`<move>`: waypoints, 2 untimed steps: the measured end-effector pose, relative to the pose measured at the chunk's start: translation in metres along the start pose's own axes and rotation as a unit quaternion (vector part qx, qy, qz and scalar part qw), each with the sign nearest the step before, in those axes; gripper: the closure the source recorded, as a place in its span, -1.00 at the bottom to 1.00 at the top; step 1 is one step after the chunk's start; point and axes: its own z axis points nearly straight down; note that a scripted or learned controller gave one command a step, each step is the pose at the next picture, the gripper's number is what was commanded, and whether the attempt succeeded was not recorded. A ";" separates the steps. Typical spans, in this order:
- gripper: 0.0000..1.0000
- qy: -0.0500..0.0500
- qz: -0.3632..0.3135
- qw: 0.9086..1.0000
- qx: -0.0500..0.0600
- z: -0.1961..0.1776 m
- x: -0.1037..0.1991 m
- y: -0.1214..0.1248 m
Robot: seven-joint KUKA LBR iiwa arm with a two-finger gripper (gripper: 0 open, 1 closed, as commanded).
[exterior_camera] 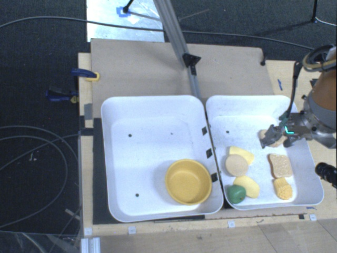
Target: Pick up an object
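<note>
- Far off to the left of the pincer (269, 136), in the other bin (117, 121), sits a yellow bowl (188, 181): rigid-looking with a thin rim, probably light, and a rim pinch would be the way to take it, though it lies well out of reach for now.
- Down and to the left of the pincer, in the right bin (241, 105), lie a round pale piece (236, 165), a yellow wedge (243, 154) touching it, a yellow lump (248, 186) and a green piece (237, 194); all look like smooth toy food, light, likely slippery on curved sides.
- Just below the pincer rests a bread slice (280, 165), flat and stiff-looking, best taken across its narrow edges; a corn-like piece (284, 188) lies beyond it.
- At the pincer itself, hovering over bare bin floor, nothing sits between the tips; how wide it stands I cannot tell.
</note>
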 end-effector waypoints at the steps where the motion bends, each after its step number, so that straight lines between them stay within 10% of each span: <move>1: -1.00 0.000 0.000 1.000 -0.001 -0.001 0.000 0.000; 2: -1.00 0.000 0.002 1.000 0.002 0.047 -0.003 0.009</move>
